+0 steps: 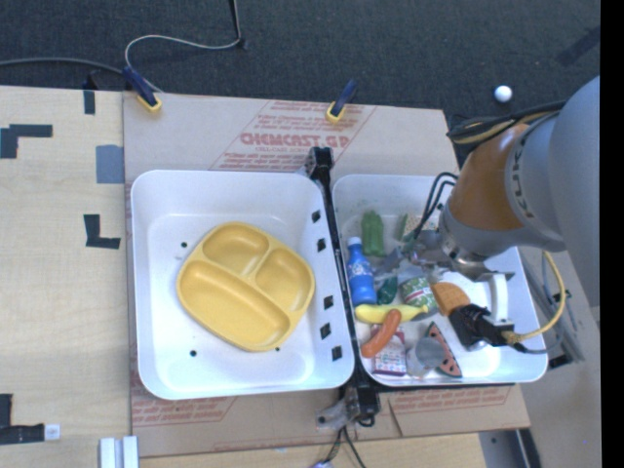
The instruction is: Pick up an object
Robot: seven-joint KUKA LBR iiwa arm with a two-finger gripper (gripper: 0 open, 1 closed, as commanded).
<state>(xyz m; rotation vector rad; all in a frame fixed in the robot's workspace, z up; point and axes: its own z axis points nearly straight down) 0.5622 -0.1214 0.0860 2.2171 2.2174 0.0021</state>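
The grey arm's two-finger gripper (426, 252) sits low over the right white bin (517, 364) amid small toys: blue plastic bottle (361, 274), yellow banana (378, 313). Whether its jaws are spread, I cannot tell. Nothing looks lifted; the pick seems undone.

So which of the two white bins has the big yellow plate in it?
The left bin. It holds the yellow divided plate; the right bin holds small toys.
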